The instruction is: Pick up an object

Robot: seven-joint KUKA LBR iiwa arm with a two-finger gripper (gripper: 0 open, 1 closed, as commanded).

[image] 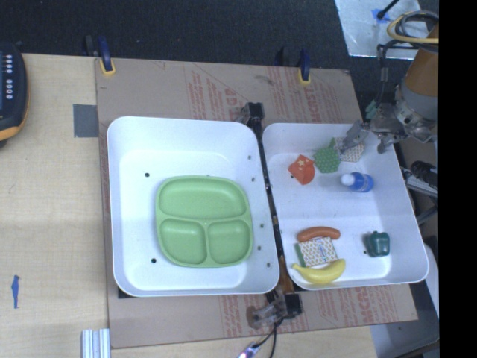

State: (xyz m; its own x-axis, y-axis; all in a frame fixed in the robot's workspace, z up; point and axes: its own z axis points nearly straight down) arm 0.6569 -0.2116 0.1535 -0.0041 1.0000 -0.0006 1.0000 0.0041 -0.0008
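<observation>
Toy objects, among them a green piece, crowd the right bin as the gripper hovers above for a pick; its finger state cannot be told.

The arm runs off the right edge, so most of it is cut away, and its gripper is too small and blurred to tell how the fingers stand. A dark device is sliced by the left edge. The small packet is partly covered by the banana, its print too small to read.
</observation>
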